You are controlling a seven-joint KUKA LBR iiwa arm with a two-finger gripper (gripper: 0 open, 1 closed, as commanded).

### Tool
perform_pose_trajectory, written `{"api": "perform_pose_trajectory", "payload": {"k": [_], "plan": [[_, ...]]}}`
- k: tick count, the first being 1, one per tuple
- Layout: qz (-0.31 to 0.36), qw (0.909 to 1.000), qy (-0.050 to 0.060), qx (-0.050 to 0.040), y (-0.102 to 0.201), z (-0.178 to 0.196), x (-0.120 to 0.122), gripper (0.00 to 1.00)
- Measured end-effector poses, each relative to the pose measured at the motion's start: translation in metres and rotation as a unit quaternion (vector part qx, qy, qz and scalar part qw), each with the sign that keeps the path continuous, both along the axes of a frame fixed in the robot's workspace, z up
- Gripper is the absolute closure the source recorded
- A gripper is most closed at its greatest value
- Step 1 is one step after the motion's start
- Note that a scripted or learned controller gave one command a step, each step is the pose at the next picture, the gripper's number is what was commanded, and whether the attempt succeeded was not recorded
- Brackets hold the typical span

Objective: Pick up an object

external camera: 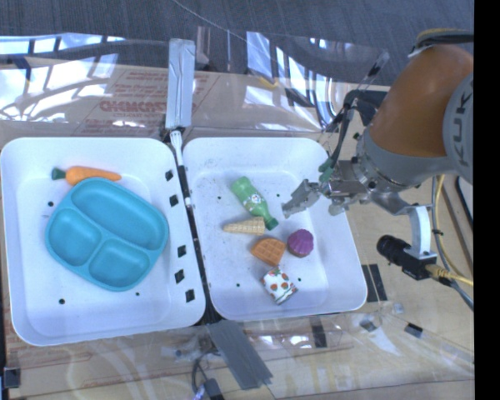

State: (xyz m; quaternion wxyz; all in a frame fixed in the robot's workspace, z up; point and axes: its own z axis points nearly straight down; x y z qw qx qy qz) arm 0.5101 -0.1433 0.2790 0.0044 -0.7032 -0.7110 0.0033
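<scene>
The gripper point(318, 200) hangs over the right bin point(207, 223) with its two fingers spread apart and nothing between them, and the toys lie just beside and below it: a green bottle point(252, 198), a cone point(246, 226), an orange waffle point(268, 250), a purple ball point(300, 242) and a spotted toy point(278, 285). To do this step well, the arm should pick one toy that has room around it, like the purple ball, and come straight down with one finger on each side. Then it should squeeze softly and lift slowly so the toy does not slip out.
</scene>
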Motion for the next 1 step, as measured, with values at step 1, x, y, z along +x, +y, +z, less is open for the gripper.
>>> {"api": "perform_pose_trajectory", "payload": {"k": [1], "plan": [[-0.166,0.9862,0.003,-0.0003,-0.0432,-0.1012,-0.0057,0.0]]}}
